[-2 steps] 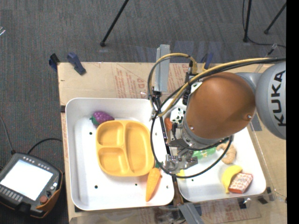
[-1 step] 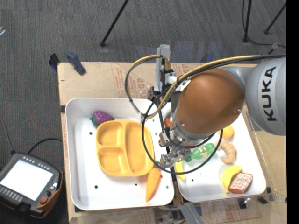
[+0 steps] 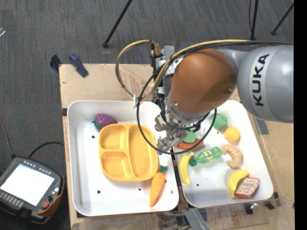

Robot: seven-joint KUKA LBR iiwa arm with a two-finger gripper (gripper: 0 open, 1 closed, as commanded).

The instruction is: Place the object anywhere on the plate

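STEP: likely pick, not yet place | GRIPPER (image 3: 165, 139): low over the seam between bins, just right of plate (image 3: 128, 151); cannot tell its state | OBJECT: unclear which; strawberry (image 3: 190, 138) just beside gripper in right bin, carrot (image 3: 157, 188) touching plate rim | NEXT: confirm a grasp, then carry left over plate

Single fixed camera stood above the bench (image 3: 96, 83), looked down at a slant, took in both bins (image 3: 79, 176) whole, floor beyond at top, arm (image 3: 249, 80) entered from right, mid distance.
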